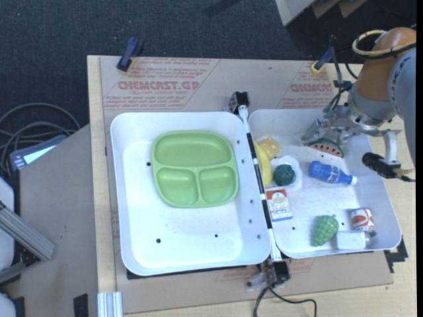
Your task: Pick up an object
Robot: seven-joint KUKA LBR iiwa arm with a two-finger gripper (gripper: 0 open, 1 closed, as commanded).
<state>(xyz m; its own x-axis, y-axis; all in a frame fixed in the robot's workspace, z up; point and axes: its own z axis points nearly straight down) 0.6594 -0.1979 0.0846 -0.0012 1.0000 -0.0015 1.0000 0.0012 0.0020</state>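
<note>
The arm comes in from the right, its upper part cut off by the frame edge, and its tool sits low at the far side of the right bin, just over a watermelon slice that it partly hides; the tool itself is a dark tangle, so I cannot tell how it is set or whether it touches the slice. Also in that bin lie a banana along the left wall, a dark green round object on a white piece beside it, a blue bottle, a small red and white carton, a green bunch of grapes, a small can and a white block near the front rim. The left bin holds a green divided plate. Both bins rest on the worktop, whose printed lettering is too faint to read fully
</note>
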